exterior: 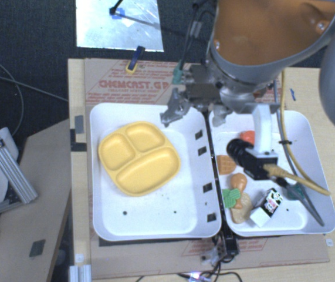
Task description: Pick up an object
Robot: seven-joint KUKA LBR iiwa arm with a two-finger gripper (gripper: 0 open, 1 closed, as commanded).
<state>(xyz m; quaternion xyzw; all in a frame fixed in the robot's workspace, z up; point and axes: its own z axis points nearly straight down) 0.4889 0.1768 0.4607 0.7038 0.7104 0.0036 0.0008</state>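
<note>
My gripper [194,116] hangs over the back of the ridge between the two white bins, open, with nothing between its fingers [169,115]. A yellow three-compartment plate [139,157] lies in the left bin [155,219]. The right bin [314,151] holds several small things. Among them are an orange piece [247,137] at the back, a tan-orange piece [226,164], an orange piece [237,182], a green piece [232,198], a tan piece [243,208] and a black-and-white box [267,206]. A dark teal tool [305,200] lies near the bin's right front. The arm hides the back of the right bin.
Both bins rest on a cardboard sheet [114,84]. A small blue and yellow item [135,60] lies on the cardboard behind the left bin. A shiny metal sheet [119,15] lies further back. An aluminium frame [3,157] stands at the left.
</note>
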